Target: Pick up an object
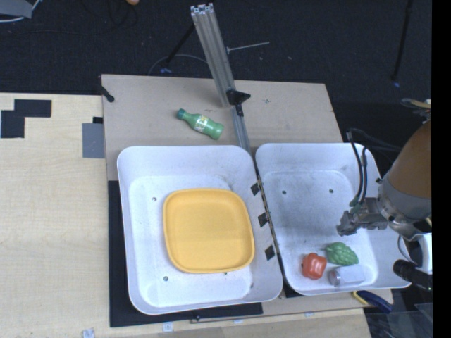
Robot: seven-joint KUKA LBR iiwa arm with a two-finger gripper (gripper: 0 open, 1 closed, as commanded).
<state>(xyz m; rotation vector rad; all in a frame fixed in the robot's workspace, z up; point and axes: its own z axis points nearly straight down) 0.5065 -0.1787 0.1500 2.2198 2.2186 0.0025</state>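
Three small objects lie near the front of the right bin (310,171): a red pepper-like piece (314,265), a green leafy-looking piece (342,253) and a small grey piece (337,277) just in front of them. My gripper (349,225) hangs low over the right side of this bin, a little behind and above the green piece. Nothing shows in its grasp. The arm's grey body and orange band enter from the right edge.
A yellow square plate (208,229) lies in the left bin (141,167). A green bottle (201,123) lies on its side on the bench behind the bins. A slanted metal rail (220,55) rises behind the divide between the bins.
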